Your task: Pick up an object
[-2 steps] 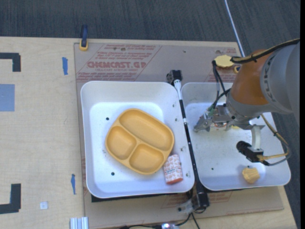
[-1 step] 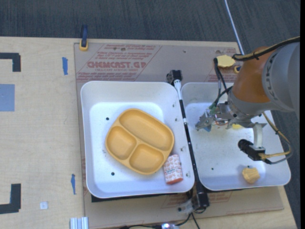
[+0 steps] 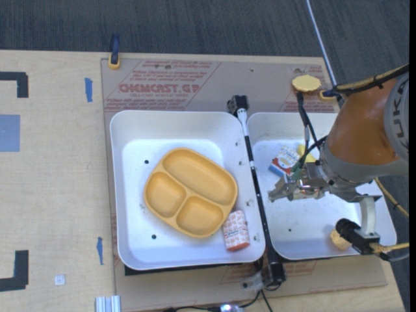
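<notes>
Clearly, board (image 3: 162, 86) printed CHEMCAST (red lettering)

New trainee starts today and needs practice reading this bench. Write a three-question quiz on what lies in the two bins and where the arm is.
1. True or false: the yellow divided tray lies in the right bin.
2. Which item rests against the tray's lower right edge? A) a small orange and white packet B) a black brush C) a blue clamp
3. Fill in: the gripper hangs over the ___ bin, beside a small red, white and blue packet.

Key:
1. False; it lies in the left bin.
2. A, the orange and white packet.
3. Right.
</notes>
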You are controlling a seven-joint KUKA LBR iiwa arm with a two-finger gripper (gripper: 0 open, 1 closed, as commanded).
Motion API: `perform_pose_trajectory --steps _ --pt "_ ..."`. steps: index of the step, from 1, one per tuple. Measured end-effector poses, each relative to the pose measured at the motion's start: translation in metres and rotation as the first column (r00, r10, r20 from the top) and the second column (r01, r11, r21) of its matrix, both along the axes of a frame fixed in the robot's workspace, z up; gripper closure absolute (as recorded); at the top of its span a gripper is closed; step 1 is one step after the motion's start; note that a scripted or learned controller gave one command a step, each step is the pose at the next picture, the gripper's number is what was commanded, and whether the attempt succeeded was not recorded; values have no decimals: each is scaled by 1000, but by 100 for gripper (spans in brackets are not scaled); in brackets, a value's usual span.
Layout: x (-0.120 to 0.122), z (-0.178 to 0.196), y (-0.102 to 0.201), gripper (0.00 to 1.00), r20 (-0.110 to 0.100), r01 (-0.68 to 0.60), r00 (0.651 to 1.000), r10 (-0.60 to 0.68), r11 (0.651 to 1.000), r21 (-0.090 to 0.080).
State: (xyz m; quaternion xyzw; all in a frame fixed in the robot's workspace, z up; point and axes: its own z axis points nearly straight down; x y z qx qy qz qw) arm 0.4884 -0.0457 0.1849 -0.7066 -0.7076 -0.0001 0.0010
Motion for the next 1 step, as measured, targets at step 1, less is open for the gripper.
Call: perform_pose_trajectory --steps 1 --pt "-8 9 50 100 1 0 1000 0 1000 0"
